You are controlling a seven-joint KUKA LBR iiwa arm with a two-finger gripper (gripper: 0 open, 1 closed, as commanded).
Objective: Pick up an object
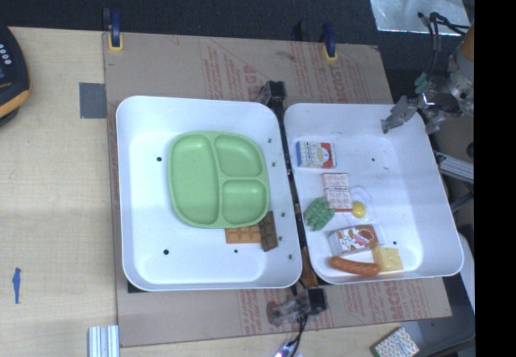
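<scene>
The right white bin (419, 186) holds several small toy foods. A blue and white carton (314, 154) lies near its left wall, with a pink and white box (336, 188) below it. Beside that box are a green leafy piece (319, 213) and a small yellow piece (358, 209). Toward the front lie a red and white box (353, 239), a sausage (353, 267) and a yellow block (389, 259). My gripper (401, 115) hangs over the bin's far right corner, well away from all of them, and I see nothing in it.
The left white bin (141, 186) carries a green divided plate (218, 178), with an orange brick (242, 235) and a dark brown block (268, 231) at its front edge. Clamps (327, 41) hold the cardboard base at the back. The arm (451, 81) enters at the right.
</scene>
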